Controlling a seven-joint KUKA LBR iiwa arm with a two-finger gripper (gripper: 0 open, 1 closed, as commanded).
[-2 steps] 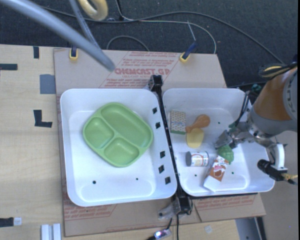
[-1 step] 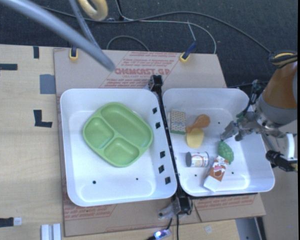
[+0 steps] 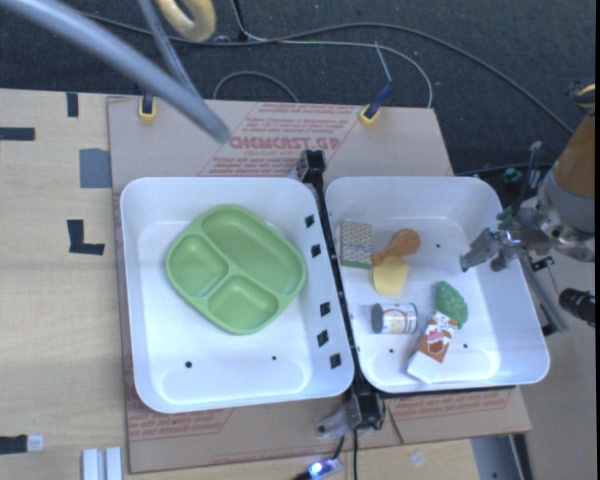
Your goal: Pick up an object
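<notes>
The right bin [image 3: 480, 200] holds several small items: a checkered packet [image 3: 355, 242], an orange drumstick-shaped toy [image 3: 400, 243], a yellow piece [image 3: 390, 276], a small can lying on its side [image 3: 395, 318], a green leafy toy [image 3: 451, 303] and a red-and-white carton [image 3: 432, 346]. My gripper [image 3: 488, 250] hangs over the right side of this bin, up and to the right of the green toy, with nothing seen between its fingers. The arm comes in from the right edge.
The left bin [image 3: 140, 268] carries a green divided plate [image 3: 236, 267]. A black clip divider [image 3: 325, 258] runs between the two bins. Cables and a grey pole [image 3: 100, 38] cross the top of the view.
</notes>
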